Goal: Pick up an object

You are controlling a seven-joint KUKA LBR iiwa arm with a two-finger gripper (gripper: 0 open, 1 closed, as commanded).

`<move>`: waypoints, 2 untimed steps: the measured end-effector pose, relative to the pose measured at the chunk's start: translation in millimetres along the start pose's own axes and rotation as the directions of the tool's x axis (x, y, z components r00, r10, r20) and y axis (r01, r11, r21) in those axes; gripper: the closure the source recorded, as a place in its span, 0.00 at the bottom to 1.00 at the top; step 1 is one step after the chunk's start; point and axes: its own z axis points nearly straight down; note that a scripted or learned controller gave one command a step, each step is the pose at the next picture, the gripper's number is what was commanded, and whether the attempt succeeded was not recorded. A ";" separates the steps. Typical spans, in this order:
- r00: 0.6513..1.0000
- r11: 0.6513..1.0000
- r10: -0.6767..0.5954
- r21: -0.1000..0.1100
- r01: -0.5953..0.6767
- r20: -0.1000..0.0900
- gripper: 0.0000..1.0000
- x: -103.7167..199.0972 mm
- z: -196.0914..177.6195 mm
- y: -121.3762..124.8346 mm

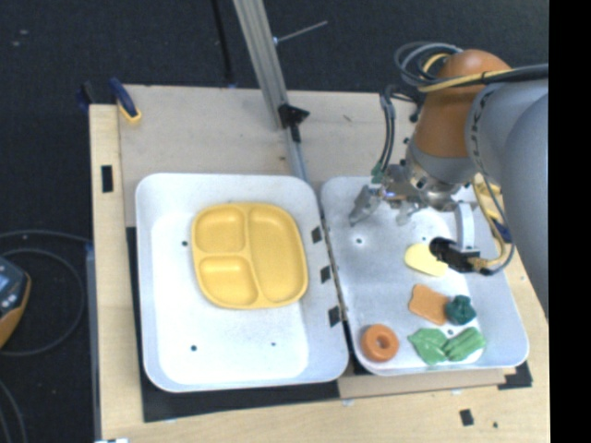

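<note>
My gripper hangs over the far left part of the right bin, its two fingers spread apart and open with nothing between them. Below and to its right lie a pale yellow piece, an orange slab, a dark green lump and light green pieces. An orange ring rests by the bin's near left corner. All of these lie apart from the gripper.
The left bin holds a yellow divided plate. A metal pole slants up from the bench behind the bins. Black cables hang from the wrist over the right bin's right side.
</note>
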 end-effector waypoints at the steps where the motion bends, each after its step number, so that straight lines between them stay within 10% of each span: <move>1: 1.000 1.000 0.001 0.000 -0.001 0.000 0.00 -0.9 52.7 -0.4; 2: 1.000 1.000 0.004 -0.008 -0.004 0.001 1.00 -2.3 37.6 1.7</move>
